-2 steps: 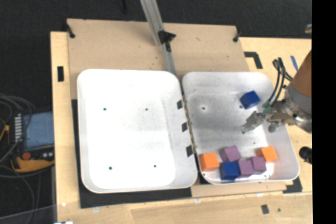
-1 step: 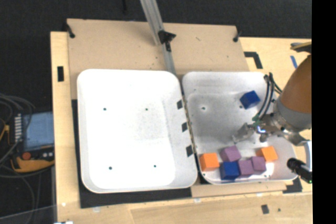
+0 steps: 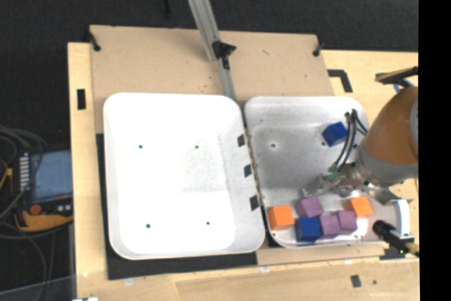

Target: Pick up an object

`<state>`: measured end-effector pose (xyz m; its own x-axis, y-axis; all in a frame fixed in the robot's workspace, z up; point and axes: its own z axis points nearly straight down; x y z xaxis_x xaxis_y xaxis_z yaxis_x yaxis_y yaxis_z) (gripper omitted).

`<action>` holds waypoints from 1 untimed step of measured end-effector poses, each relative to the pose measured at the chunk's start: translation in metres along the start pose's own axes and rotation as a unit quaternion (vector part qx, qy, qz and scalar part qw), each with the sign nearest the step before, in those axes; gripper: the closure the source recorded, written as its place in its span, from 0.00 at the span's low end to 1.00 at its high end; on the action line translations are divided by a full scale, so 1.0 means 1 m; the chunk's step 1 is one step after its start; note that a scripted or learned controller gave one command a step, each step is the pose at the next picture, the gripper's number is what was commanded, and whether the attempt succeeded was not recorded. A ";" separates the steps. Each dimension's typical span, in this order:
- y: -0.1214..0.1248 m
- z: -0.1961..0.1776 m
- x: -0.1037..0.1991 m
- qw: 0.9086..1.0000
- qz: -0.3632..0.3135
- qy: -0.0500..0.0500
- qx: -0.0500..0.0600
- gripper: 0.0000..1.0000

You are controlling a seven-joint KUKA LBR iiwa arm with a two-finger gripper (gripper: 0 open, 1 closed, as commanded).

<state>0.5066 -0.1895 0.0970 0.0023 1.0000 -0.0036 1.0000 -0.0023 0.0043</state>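
Note:
The right bin [image 3: 296, 116] holds several small blocks. A blue block [image 3: 334, 133] lies near its far right side. Along its near edge sit an orange block [image 3: 282, 216], a purple block [image 3: 309, 207], a blue block [image 3: 308, 229], two more purple blocks [image 3: 330, 225] [image 3: 347, 220] and another orange block [image 3: 361, 206]. My gripper [image 3: 332, 184] hangs low over the right bin, just above the near row of blocks and below the far blue block. The wrist with its orange band [image 3: 394, 134] hides the bin's right edge.
The left bin [image 3: 176, 173] lies beside the right one, with black clips [image 3: 248, 169] along their shared edge. A slanted metal pole [image 3: 201, 3] rises from the back of the bench. Cables and a box [image 3: 42, 183] lie off the bench at the left.

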 end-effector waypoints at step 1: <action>0.001 -0.013 -0.001 1.000 0.004 0.001 -0.002 1.00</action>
<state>0.5079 -0.1903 0.1099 0.0097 1.0000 -0.0022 0.9999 -0.0097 0.0081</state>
